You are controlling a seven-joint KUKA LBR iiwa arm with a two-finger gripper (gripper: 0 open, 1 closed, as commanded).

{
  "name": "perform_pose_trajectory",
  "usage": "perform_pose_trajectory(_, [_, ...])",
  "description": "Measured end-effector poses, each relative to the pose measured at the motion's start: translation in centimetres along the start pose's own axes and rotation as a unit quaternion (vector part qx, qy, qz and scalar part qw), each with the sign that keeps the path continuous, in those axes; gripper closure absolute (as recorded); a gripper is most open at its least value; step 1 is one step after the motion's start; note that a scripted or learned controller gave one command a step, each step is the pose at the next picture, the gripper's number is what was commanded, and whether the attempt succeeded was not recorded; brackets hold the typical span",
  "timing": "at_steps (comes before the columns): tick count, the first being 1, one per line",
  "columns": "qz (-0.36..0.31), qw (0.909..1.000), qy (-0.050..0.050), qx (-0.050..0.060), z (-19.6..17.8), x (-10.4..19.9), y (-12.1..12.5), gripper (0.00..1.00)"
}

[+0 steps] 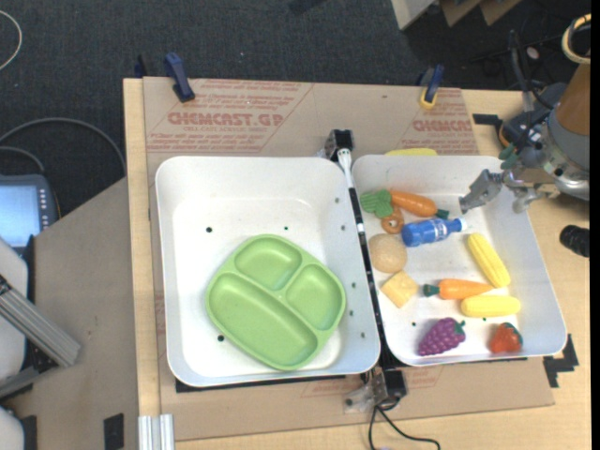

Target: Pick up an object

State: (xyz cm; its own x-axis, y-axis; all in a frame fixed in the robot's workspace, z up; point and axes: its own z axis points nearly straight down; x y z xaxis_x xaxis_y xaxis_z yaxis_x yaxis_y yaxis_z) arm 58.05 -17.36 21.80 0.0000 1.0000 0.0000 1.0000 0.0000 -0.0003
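My gripper (500, 193) hangs over the back right part of the right bin (553, 293), at the end of the grey arm coming in from the right. Its two fingers stand apart, open, with nothing between them. Just left of and below it lies a blue bottle (429, 232). A yellow corn cob (487, 258) lies a little in front of the gripper. Near the bin's back left corner rest an orange carrot (412, 202) and a green leafy piece (375, 202).
The right bin also holds a tan roll (386, 251), a cheese wedge (398, 290), a second carrot (459, 289), a yellow fruit (489, 305), purple grapes (441, 336) and a red fruit (504, 338). A green divided plate (275, 300) lies in the left bin (178, 204).
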Motion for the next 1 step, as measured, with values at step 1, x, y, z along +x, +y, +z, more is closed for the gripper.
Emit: perform_pose_trajectory(1, [-0.001, 1.0, 0.0, -0.001, 12.31, -4.04, 0.51, 0.0])
